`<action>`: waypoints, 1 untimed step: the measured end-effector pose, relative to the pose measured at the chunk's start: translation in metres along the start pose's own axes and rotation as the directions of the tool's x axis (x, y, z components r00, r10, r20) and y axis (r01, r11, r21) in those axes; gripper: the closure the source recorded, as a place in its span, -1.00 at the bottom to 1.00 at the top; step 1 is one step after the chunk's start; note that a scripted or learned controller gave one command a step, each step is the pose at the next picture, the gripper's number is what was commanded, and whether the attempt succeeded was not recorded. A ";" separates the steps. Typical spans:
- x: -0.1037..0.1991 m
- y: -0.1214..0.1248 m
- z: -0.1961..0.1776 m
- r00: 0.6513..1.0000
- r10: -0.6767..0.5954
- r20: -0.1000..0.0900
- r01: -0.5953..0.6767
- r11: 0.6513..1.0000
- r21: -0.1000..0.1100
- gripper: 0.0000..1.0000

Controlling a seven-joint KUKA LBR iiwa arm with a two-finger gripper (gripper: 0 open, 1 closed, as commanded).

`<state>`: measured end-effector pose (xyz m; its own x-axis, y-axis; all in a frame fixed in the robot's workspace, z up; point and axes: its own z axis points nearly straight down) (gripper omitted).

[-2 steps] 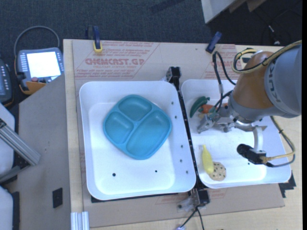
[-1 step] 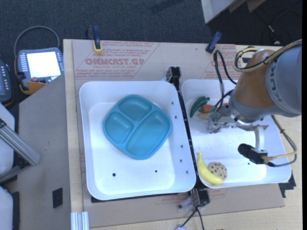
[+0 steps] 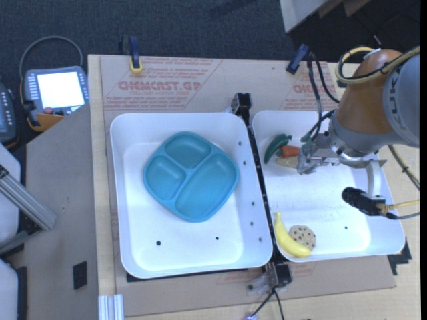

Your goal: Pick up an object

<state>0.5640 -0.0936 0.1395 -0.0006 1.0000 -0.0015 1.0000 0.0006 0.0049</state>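
Observation:
A toy carrot (image 3: 287, 151) with a green leafy top (image 3: 275, 146) lies at the back left of the right bin (image 3: 333, 242). My gripper (image 3: 307, 163) hangs low over that bin, just right of the carrot's orange end and right against it. A yellow banana (image 3: 287, 239) and a round speckled cookie (image 3: 302, 235) rest side by side at the bin's front left corner. The grey arm with its orange band (image 3: 367, 105) covers the bin's back right part.
The left bin (image 3: 133, 245) holds a blue divided plate (image 3: 191, 176). A black divider (image 3: 257, 179) runs between the bins. A black connector with a cable (image 3: 361, 201) hangs off the arm over the right bin's right side.

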 end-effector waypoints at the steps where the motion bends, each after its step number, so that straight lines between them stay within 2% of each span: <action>1: 0.005 -0.003 -0.061 1.000 -0.001 0.000 0.001 1.000 -0.001 1.00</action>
<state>0.5604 -0.0887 0.2005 -0.0014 1.0000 -0.0013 1.0000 0.0014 0.0057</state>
